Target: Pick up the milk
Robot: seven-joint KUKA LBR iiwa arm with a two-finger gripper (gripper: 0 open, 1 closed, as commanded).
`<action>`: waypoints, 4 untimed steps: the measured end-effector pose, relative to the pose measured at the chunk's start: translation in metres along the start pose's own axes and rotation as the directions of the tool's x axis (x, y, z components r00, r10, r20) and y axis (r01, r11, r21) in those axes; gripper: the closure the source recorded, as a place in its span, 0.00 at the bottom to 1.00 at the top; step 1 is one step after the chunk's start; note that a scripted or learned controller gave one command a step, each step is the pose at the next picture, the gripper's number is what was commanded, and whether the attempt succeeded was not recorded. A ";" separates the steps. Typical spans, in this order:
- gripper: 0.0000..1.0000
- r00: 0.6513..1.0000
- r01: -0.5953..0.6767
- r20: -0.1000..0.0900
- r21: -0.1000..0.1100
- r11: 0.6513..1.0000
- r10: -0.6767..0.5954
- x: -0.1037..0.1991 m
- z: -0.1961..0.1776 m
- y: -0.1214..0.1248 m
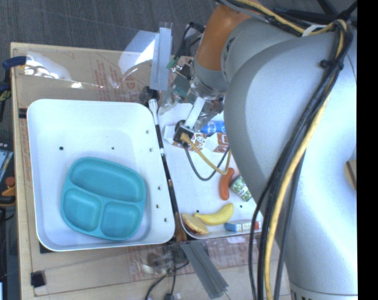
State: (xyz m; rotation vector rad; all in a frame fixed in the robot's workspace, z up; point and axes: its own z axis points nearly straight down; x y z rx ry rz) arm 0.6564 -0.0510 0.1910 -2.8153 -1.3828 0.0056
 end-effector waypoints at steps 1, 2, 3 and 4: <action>0.00 0.999 0.054 0.002 0.001 0.999 -0.054 -0.096 0.052 0.004; 0.00 0.980 -0.198 -0.001 0.000 0.980 0.198 -0.195 0.038 -0.017; 0.00 0.990 -0.144 -0.002 -0.003 0.990 0.144 -0.166 -0.065 0.042; 0.00 0.981 0.194 0.000 -0.001 0.981 -0.194 -0.175 -0.087 0.003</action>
